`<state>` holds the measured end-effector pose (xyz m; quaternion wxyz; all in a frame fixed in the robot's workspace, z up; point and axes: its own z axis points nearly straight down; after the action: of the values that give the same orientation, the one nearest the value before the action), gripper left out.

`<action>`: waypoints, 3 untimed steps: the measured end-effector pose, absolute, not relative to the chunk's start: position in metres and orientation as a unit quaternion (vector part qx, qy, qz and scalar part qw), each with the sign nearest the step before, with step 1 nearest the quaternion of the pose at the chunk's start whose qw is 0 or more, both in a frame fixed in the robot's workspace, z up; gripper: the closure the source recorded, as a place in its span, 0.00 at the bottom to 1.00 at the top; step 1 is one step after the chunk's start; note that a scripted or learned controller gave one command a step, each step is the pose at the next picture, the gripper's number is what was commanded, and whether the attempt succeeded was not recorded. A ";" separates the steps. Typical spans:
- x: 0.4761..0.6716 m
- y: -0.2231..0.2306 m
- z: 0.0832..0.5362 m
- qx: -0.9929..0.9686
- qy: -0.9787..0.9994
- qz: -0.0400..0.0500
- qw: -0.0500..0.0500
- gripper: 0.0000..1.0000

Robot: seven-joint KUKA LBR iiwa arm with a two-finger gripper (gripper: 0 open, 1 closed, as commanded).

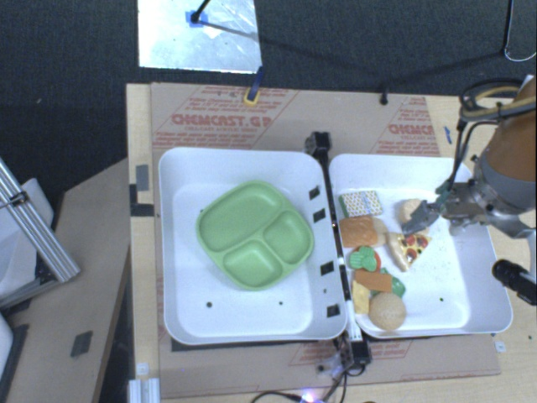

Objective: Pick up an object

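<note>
White plastic forms the two shallow bins on the counter (pixel 143 309); the left bin (pixel 180 309) carries a green sectioned plate (pixel 254 234), and the right bin (pixel 470 309) holds a cluster of toy foods along its left side. The tool (pixel 417 217) reaches in from the right and hangs low over the right bin, its dark tip just above a toy pizza slice (pixel 409 248) and beside a pale bread-like piece (pixel 410 206). How far open it is cannot be told, and nothing can be seen held in it. Left of the tool lie a speckled cracker (pixel 360 202), a brown bun (pixel 360 231), a green and red vegetable piece (pixel 366 259), and nearer the front a round tan roll (pixel 388 311)
</note>
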<state>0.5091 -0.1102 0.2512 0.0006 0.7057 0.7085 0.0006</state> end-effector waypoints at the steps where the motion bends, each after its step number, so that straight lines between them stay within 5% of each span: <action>1: 0.504 -0.113 0.190 0.707 0.708 -0.001 -0.002 0.00; 3: 0.502 -0.104 0.093 0.708 0.707 0.001 0.002 0.00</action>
<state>0.5018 -0.1042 0.0925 0.0023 0.7076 0.7066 0.0013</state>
